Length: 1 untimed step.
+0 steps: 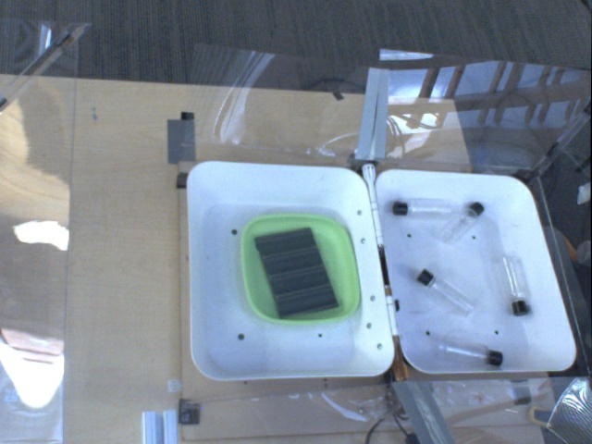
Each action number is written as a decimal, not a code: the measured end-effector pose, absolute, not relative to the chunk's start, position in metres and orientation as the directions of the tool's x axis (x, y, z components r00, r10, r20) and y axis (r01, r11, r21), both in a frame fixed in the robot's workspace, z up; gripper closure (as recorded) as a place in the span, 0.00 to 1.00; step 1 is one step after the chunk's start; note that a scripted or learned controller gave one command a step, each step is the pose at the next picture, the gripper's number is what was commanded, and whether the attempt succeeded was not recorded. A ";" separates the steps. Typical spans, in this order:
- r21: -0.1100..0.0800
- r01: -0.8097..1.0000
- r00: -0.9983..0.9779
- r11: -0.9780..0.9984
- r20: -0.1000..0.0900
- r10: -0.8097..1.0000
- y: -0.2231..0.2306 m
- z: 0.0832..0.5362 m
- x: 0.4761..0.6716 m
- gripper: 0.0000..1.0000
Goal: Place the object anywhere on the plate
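Lying on green plate (344, 265): dark ridged block (295, 272).

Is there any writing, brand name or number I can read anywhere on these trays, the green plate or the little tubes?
None can be read.
Green plate: no print visible.
Dark ridged block on the plate: ridges, no letters.
Clear tubes with black caps in the right bin: too small to show any label.
Left bin: plain white.

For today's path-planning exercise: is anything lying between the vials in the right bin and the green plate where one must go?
Only the bins' adjoining walls separate the clear vials from the green plate. A dark ribbed block covers most of the plate, leaving little bare rim.
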<state>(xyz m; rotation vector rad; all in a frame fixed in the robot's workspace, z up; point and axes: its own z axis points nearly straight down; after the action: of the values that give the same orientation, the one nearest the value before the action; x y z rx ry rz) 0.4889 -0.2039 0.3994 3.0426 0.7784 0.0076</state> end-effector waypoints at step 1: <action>0.009 0.398 0.917 -0.917 0.008 0.398 -0.206 0.434 0.489 0.00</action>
<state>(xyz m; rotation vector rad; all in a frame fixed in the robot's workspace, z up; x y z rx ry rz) 0.4889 -0.2055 0.4336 3.0691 0.6367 0.0149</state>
